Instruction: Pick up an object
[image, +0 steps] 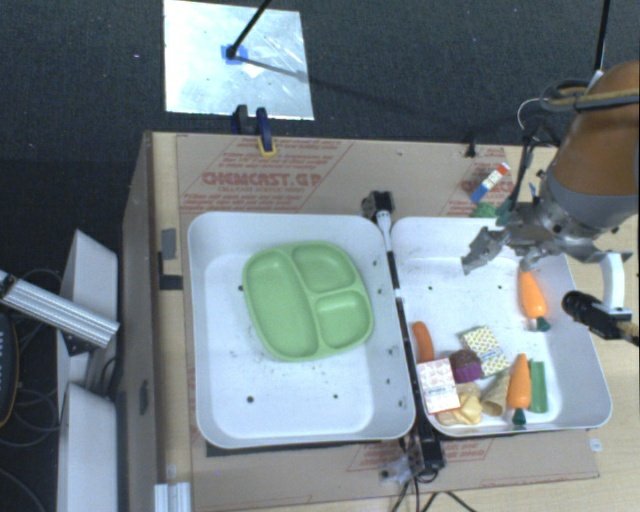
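The right bin (440, 275) holds the toys. An orange carrot (531, 295) lies near its right wall. A second carrot (518, 382) sits by a green stick (539, 386) at the front right. A red-orange piece (423, 340), a yellow checkered block (482, 343), a dark purple piece (465, 365), a pale pink card (437, 380) and a yellow piece (461, 406) cluster at the front. My gripper (503, 247) hangs over the back of this bin, up and left of the first carrot, with nothing seen in it.
The left bin (220, 390) carries a green divided plate (310, 300). A red and blue object (489, 184) lies on the cardboard behind the right bin. A blue clamp (262, 128) sits at the bench's back edge, and a shiny sheet (240, 60) lies beyond.
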